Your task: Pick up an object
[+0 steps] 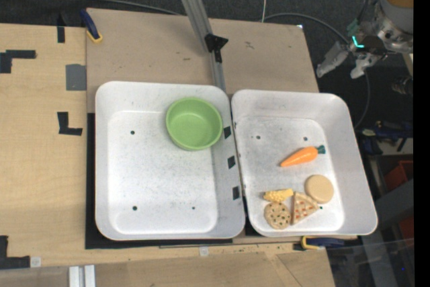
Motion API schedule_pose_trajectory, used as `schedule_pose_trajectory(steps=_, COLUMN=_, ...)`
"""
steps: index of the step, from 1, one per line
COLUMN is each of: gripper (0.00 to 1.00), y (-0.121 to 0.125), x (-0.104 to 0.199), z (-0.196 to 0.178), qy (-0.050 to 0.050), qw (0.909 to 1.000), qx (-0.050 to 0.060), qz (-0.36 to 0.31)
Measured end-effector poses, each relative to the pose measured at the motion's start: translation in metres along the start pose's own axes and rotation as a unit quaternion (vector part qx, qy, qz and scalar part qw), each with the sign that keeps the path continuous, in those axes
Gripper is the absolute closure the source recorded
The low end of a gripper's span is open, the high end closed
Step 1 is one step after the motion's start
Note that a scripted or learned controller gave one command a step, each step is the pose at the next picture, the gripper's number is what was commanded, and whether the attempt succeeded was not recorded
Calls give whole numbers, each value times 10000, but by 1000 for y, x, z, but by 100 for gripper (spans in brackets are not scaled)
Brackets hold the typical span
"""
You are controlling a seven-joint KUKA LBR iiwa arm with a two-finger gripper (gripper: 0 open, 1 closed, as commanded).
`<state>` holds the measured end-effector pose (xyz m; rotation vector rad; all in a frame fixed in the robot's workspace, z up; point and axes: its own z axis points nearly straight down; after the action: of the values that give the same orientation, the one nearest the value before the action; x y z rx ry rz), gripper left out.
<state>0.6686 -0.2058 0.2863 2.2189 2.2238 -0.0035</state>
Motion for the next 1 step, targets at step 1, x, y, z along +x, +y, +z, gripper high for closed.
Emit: schedule_pose_trajectory(steps=1, gripper=0, y=-4, x=3, z=64, qy=11, qw=10000, qx=31, qz=0)
